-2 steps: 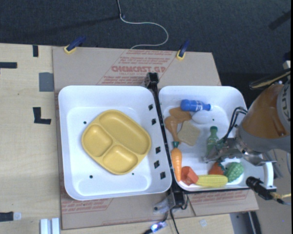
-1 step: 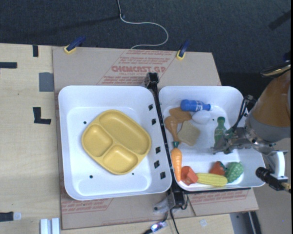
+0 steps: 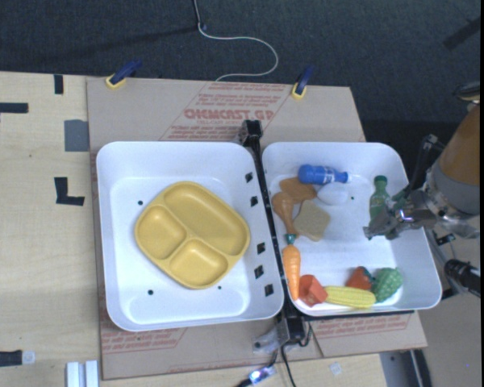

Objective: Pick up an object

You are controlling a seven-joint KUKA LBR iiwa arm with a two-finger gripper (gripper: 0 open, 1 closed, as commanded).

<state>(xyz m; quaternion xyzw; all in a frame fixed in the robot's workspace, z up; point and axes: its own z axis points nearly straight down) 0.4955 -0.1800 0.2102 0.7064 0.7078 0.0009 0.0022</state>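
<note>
The right bin (image 3: 411,252) holds several toy foods. A blue bottle (image 3: 323,174) lies at its back, with a brown piece (image 3: 293,195) and a beige slice (image 3: 312,222) just in front of it. A carrot (image 3: 292,269), a red piece (image 3: 310,289), a corn cob (image 3: 348,297), a small red item (image 3: 359,278) and a green broccoli (image 3: 387,281) lie along the front. A green bottle (image 3: 378,197) lies near the right wall. My gripper (image 3: 387,222) hovers low over the bin's right side, just in front of the green bottle, with nothing visibly held.
In the left bin (image 3: 113,216) sits a yellow divided plate (image 3: 192,234). A black divider with clips (image 3: 262,232) separates the bins. The arm's grey body and orange band (image 3: 460,164) stand past the right bin's edge. A white cable (image 3: 242,43) runs behind.
</note>
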